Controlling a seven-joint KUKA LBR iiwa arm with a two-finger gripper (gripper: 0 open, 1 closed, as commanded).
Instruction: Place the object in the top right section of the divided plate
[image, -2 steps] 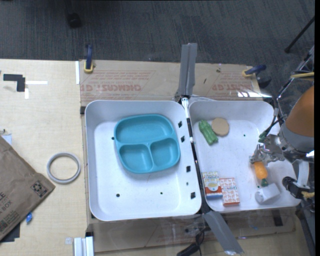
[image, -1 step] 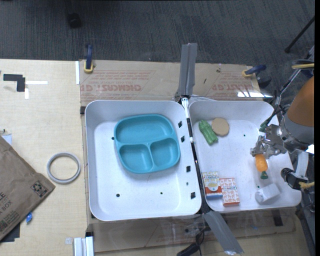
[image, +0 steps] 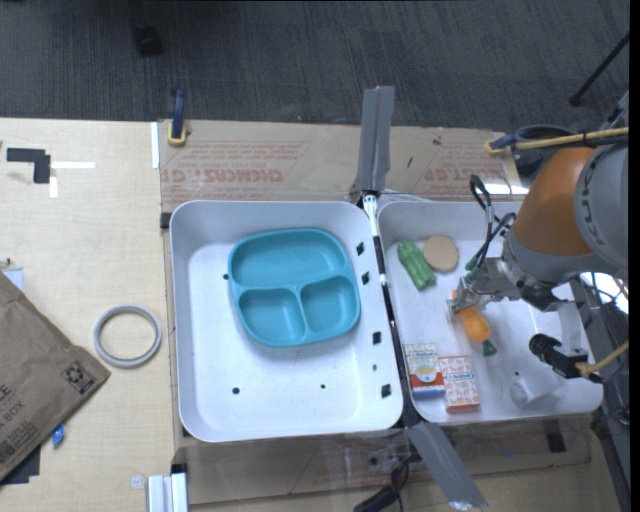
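Bright, even overhead light; soft shadows, slightly soft focus.

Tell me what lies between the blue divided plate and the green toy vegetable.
In the camera view, bare white bin floor, then the two bins' adjoining walls, separate the blue divided plate from the green toy vegetable.

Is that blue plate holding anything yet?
Empty: all three sections of the blue divided plate show bare blue; the food items lie in the right bin.
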